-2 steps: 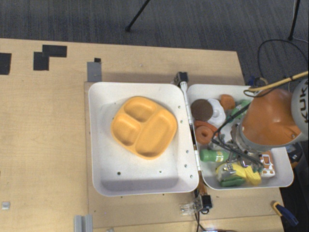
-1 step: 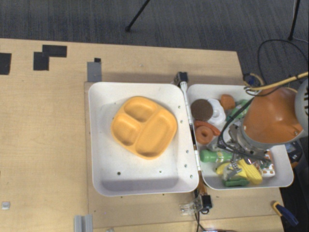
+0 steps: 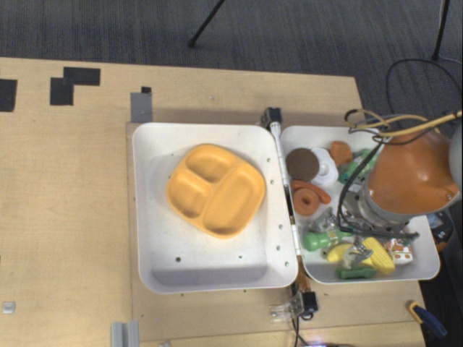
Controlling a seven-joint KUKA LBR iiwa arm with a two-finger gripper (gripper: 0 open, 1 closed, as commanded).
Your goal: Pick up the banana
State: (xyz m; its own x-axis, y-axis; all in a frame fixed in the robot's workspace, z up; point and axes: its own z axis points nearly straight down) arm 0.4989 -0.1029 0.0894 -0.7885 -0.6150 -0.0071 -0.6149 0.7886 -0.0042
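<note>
In the right bin (image 3: 432,267), a smooth yellow banana (image 3: 337,254) lies near the front wall, partly hidden under the gripper. My gripper (image 3: 355,249) reaches down from the grey wrist and orange band (image 3: 409,173), right at the banana's right end, between it and a ribbed yellow corn cob (image 3: 380,256). The metal gripper parts touch or overlap both yellow items, and I cannot make out whether anything is held.
The right bin is crowded: a brown disc (image 3: 302,163), an orange ring (image 3: 309,198), an orange lump (image 3: 340,152), green pieces (image 3: 315,241) (image 3: 354,272) and a small white-and-red box (image 3: 401,251). The left bin (image 3: 155,266) holds an orange divided plate (image 3: 215,189).
</note>
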